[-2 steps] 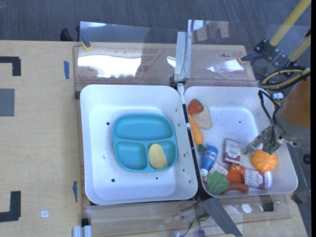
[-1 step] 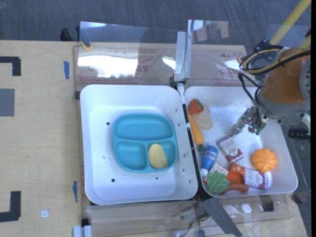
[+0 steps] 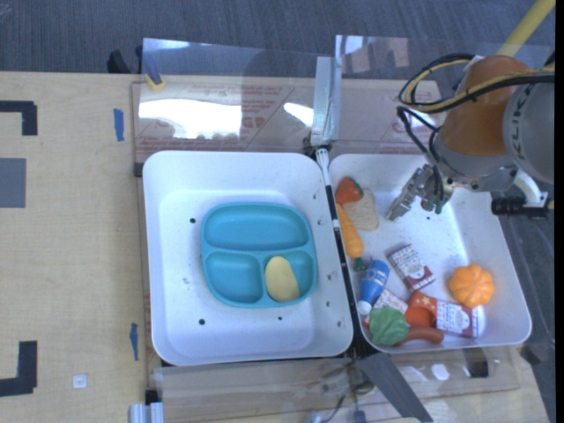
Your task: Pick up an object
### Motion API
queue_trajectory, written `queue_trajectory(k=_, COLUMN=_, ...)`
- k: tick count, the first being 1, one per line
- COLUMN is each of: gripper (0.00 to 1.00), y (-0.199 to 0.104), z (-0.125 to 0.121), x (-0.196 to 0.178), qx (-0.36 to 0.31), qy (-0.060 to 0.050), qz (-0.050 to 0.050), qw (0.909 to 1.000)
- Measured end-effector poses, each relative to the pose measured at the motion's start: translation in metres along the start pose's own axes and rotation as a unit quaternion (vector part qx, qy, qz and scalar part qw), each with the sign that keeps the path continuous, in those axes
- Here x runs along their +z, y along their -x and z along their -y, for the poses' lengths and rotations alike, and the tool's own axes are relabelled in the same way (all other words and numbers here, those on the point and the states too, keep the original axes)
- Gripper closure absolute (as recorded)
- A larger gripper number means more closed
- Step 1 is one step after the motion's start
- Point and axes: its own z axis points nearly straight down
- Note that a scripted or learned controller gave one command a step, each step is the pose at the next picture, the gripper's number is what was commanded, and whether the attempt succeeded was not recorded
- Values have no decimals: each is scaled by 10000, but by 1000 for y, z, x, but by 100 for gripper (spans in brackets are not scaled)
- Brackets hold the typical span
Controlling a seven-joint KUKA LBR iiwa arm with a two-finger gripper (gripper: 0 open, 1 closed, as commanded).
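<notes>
Two white bins sit side by side low in the frame. Left bin (image 3: pixel 167 263) holds a blue divided tray (image 3: pixel 238 236) with a yellow lemon-like piece (image 3: pixel 282 278) in its lower right compartment. Right bin (image 3: pixel 507 276) holds small toys: an orange pumpkin (image 3: pixel 471 284), a red-and-white carton (image 3: pixel 411 266), a blue bottle (image 3: pixel 374 282), a green leafy piece (image 3: pixel 389 326). At upper right, the gripper (image 3: pixel 421 192) hangs over bare floor, holding nothing; whether its jaws are wide or narrow is unclear. A clean pick likely means centring over the well-separated pumpkin.
</notes>
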Motion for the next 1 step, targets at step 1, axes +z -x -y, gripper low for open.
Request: queue_trajectory(k=1, gripper=0, y=1, z=9, x=-24, qx=1052, qy=-5, qz=-1, qw=9944)
